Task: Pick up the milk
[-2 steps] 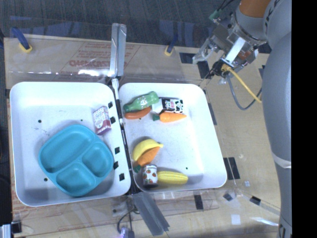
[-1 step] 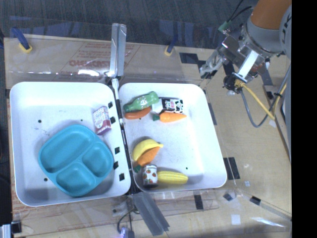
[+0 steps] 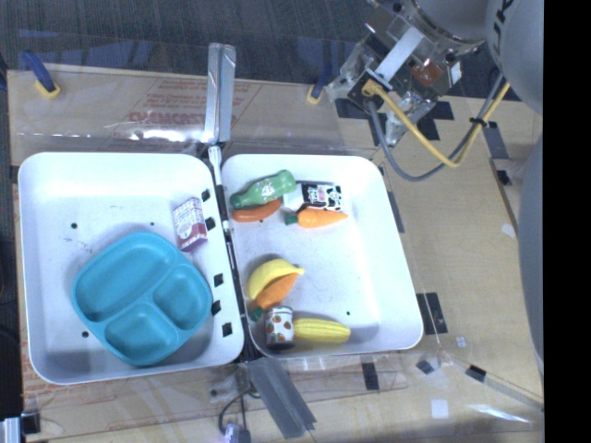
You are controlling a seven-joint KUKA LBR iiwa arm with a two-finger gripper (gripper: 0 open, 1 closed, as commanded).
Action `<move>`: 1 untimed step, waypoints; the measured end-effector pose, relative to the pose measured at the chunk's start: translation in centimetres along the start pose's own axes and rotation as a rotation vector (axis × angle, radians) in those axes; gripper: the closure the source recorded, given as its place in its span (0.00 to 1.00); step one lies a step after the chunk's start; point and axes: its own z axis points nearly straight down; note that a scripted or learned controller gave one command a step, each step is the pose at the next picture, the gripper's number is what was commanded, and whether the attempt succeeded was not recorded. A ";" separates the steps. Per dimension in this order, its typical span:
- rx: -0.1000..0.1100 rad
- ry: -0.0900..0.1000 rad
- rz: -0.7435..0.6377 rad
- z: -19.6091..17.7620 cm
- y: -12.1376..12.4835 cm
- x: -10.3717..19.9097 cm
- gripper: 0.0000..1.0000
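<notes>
Inside the right bin (image 3: 392,247): one milk (image 3: 320,195), two carrots (image 3: 322,218).

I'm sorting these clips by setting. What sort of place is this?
Probably a robot-grasping test bench: two white bins taped to a board, toy food such as a plastic corn cob and carrot, and a cabled pincer overhead.

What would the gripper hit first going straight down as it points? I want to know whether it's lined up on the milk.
Likely bare bench behind the right bin, not the milk; depth is unclear.
</notes>
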 end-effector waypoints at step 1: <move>0.001 -0.002 -0.010 -0.9 -0.1 0.2 1.00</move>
